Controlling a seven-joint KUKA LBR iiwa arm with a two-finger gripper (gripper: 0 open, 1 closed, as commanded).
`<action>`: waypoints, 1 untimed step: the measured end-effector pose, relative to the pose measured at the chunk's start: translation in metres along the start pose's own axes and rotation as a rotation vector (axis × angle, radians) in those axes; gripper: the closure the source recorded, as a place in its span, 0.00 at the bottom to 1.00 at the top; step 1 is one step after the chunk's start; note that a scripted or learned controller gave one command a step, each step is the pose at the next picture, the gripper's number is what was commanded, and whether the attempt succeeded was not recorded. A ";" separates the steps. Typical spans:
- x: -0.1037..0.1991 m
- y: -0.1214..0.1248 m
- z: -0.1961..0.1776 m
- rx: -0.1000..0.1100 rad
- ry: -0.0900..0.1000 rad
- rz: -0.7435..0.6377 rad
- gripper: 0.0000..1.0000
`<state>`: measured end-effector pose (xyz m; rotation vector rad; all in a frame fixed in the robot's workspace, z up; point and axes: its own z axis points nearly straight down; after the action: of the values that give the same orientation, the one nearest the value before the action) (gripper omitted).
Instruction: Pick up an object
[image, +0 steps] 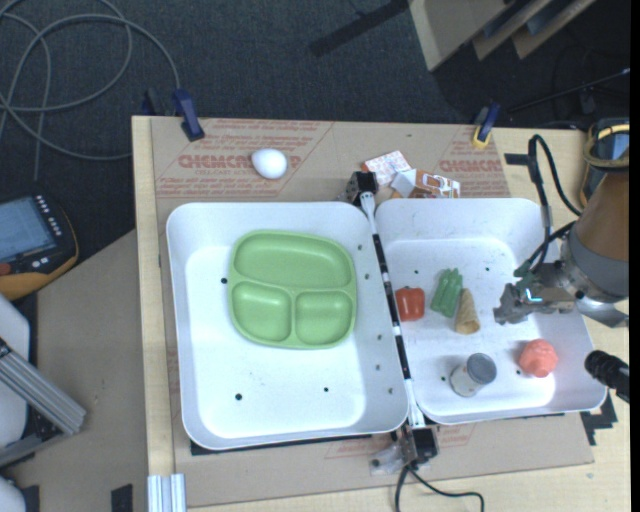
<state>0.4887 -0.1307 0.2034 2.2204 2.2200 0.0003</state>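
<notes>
I'm working in a robotics lab: a cardboard-covered bench (300, 150) clamped with blue clips (187, 113), two white bins (200, 400) on it, loose cables (60, 50) on dark carpet, and a teach pendant (30, 235) lying at the left.

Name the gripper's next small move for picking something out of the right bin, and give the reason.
Probably shift the gripper toward the bin's near edge and lower it over the orange-pink ball. The ball lies just beside the gripper in the right bin, apart from the grey can, the cone and the red piece.
</notes>
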 end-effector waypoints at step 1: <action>0.000 0.000 0.000 0.001 0.000 0.000 0.00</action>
<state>0.4885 -0.1306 0.2033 2.2210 2.2204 -0.0001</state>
